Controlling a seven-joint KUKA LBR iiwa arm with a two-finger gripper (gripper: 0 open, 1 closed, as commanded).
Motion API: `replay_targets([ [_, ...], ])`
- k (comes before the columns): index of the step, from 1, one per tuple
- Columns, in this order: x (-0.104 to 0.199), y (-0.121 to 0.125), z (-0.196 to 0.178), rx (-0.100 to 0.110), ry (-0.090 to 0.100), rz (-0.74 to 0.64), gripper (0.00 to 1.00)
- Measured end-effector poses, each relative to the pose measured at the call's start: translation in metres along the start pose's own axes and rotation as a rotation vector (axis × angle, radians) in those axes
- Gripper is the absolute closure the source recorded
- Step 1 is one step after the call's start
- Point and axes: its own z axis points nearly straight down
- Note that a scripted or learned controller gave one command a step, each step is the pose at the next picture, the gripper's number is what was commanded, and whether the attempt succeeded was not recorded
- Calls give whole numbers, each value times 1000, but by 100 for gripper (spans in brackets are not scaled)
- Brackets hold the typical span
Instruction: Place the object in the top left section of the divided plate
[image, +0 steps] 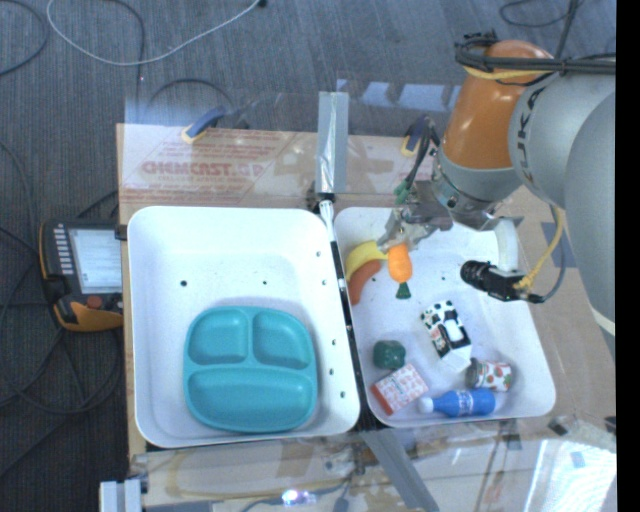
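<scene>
The arm (530, 110) comes in from 2 o'clock over the right bin (530, 385). The left bin (160, 260) holds the divided plate (250, 368), and its top left section (218, 337) lies at about 8 o'clock from the gripper (408, 235), across the wall between the 2 bins. The toy carrot (400, 265) hangs just below the gripper at 6 o'clock, long axis near vertical, leaf end down. Whether the gripper really pinches the carrot I cannot tell; the wrist hides that part.
</scene>
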Motion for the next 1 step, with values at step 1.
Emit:
replay_targets([
  [1,53,-54,37,5,4,287,100],
])
